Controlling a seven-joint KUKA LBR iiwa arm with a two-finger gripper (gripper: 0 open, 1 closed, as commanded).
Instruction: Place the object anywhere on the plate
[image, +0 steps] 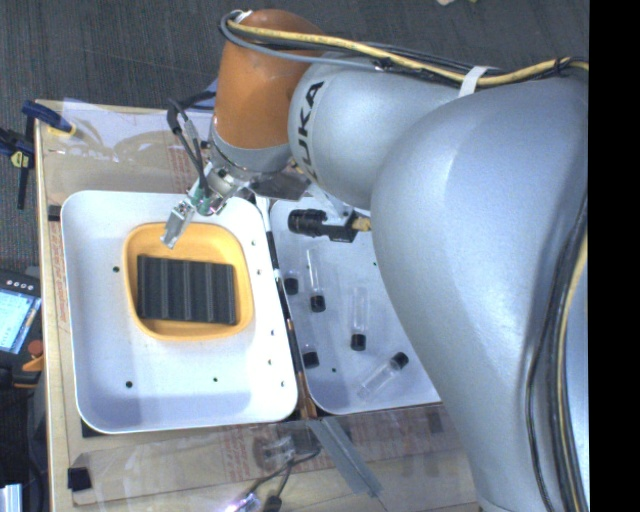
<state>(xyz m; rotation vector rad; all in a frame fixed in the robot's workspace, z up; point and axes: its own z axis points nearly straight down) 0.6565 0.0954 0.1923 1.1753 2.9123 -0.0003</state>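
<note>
- The gripper (178, 226) hangs over the left bin (90, 330), above the plate's rim at about eleven o'clock.
- The fingers seem closed on a slim pale vial (172, 232), tilted, its lower end right at the rim; the grip is too small to see clearly.
- The plate (188, 283) is yellow-orange with a dark ribbed centre, lying in the left bin's middle.
- In the right bin (330, 395), at three o'clock of the plate, several clear vials with black caps (357, 322) lie scattered.
- The grey arm (470, 240) covers much of the right bin.
</note>
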